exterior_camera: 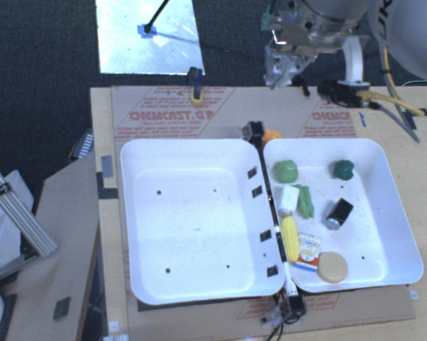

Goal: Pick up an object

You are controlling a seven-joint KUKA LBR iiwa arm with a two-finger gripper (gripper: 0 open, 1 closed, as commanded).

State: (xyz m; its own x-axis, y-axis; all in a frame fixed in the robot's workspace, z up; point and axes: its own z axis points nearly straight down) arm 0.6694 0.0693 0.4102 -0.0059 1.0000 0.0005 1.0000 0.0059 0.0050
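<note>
From my station I see the grey arm parked high at the top right of the camera view, its two-finger gripper [280,77] hanging over the bare board behind the bins, well apart from anything it could grasp; whether that claw is released or clenched I cannot tell, since it is small and blurred against the cabling. The left shallow white bin [139,169] has nothing for me to go after, so every candidate sits in the right shallow white bin [395,194]. There I count a round light-green lump [285,171] near the back left corner, a dark-green crumpled piece [343,170] toward the back right, a small black-and-silver cylinder [338,213] lying tilted in the middle, a white block [289,197] touching a green strip [304,202], a yellow corn-shaped toy [290,237] along the divider wall, a flat printed packet [309,247], and a tan round disc [333,267] at the front. I judge the pick has not yet begun. The dark-green piece and the cylinder stand free of neighbours, so either looks the easier target; the items crowded against the divider would leave little room for fingers.
</note>
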